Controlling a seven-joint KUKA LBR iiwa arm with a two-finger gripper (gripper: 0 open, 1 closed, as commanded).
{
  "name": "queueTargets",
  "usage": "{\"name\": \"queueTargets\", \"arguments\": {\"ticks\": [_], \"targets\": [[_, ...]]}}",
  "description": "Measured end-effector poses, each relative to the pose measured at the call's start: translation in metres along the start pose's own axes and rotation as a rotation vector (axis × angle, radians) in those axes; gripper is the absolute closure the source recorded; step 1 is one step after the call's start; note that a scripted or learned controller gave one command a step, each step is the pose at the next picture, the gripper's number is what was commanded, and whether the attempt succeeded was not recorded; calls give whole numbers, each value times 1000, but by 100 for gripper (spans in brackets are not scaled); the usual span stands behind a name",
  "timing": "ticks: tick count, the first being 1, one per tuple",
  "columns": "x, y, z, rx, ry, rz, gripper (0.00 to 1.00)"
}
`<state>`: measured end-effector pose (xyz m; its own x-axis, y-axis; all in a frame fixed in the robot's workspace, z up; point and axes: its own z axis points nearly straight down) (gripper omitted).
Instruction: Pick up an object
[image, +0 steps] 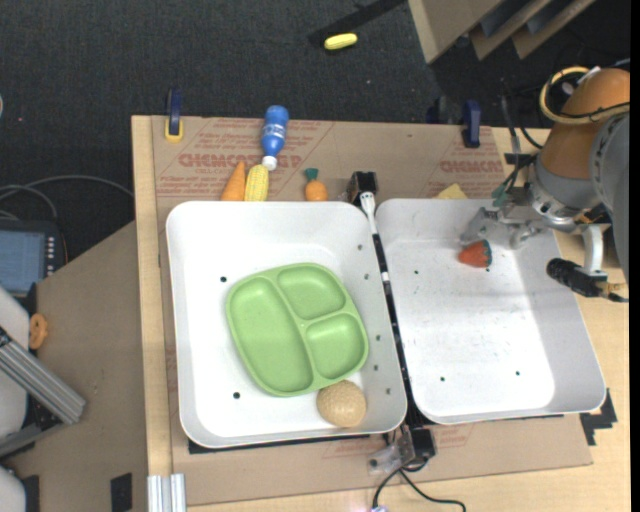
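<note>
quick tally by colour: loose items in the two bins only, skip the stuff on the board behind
Green: 1, divided tray, left bin
Tan: 1, round item, left bin
Red: 1, small item, right bin, by the pincer
Total: 3

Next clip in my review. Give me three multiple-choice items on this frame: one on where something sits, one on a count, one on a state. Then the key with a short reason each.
1. Where is the small red object?
A. In the right bin, near its far edge
B. In the green tray
C. On the floor

2. How many compartments has the green tray?
A. Two
B. Three
C. Five

3. How does the tan ball lie?
A. Inside a tray compartment
B. In the left bin, against the tray's near edge
C. In the right bin

Key: 1 A, it lies on the right bin's floor just below the hand. 2 B, three hollows show. 3 B, it rests on white bin floor beside the tray.
</note>
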<state>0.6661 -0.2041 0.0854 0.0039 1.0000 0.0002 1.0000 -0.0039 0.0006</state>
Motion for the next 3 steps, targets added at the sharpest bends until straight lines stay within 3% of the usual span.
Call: {"name": "queueTargets", "arguments": {"ticks": [2, 3], "targets": [[-5, -13, 0, 3, 0, -5, 0], [-15, -41, -1, -2, 10, -7, 0]]}}
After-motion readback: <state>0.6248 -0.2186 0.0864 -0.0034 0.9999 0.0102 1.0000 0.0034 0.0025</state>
